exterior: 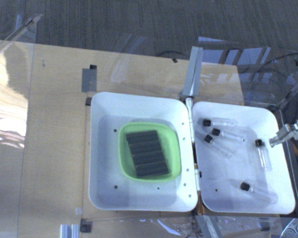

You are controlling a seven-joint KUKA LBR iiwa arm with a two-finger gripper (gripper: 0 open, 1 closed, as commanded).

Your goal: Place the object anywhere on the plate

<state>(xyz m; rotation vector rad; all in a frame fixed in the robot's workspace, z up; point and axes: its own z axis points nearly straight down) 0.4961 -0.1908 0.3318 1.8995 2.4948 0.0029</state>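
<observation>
A: Contents of camera view, left bin [100, 153]: one green plate [173, 157] at its centre, with one dark ribbed block [147, 153] laid on it.

B: Right bin [284, 197]?

A: Five clear vials with black caps are listed: three clustered [223, 132] toward the far left corner, one [261, 154] by the right edge, one [257, 191] near the near right corner. The gripper [278, 140] is seen at the right edge, just beside the right-edge vial.

B: Claw state?

A: It cannot be told; nothing is seen held.

B: Step in hand?

A: Pickup is judged not yet done. A secure grasp on the nearest vial is called for, then carriage to the plate.
</observation>
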